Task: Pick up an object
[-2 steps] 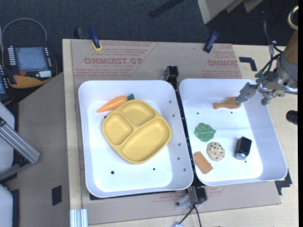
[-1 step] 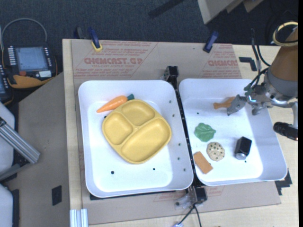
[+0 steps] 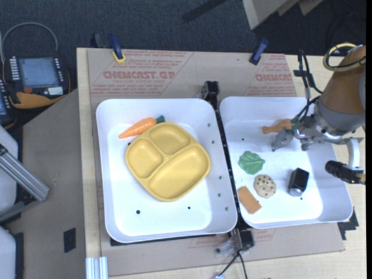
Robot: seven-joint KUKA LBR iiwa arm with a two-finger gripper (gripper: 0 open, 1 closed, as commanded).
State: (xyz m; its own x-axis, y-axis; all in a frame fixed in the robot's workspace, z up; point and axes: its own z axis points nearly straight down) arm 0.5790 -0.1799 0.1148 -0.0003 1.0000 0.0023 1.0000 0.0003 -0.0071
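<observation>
In the right-hand shallow white bin (image 3: 325, 211), the grey two-finger gripper (image 3: 283, 139) sits low near the far wall, its fingers spread apart and angled toward the divider between the bins. Just beyond the fingertips lies a small orange toy piece (image 3: 275, 127), its long axis running roughly side to side, parallel to that far wall, one end pointing at the divider; nothing is caught between the fingers. The arm (image 3: 343, 97), with its orange band, comes in over the bin's outer edge.

Nearer the middle of that bin rests a green leafy toy (image 3: 251, 161). Just in front of it is a round speckled cookie (image 3: 264, 185), and beside the cookie, toward the divider, a flat orange rectangular block (image 3: 249, 199) lies slanted. A small black block (image 3: 298, 181) sits on the cookie's other side.

Across the divider, the left white bin (image 3: 116, 173) holds a yellow three-compartment plastic plate (image 3: 167, 161), with an orange toy carrot (image 3: 137, 128) touching its far rim, green top toward the divider.
</observation>
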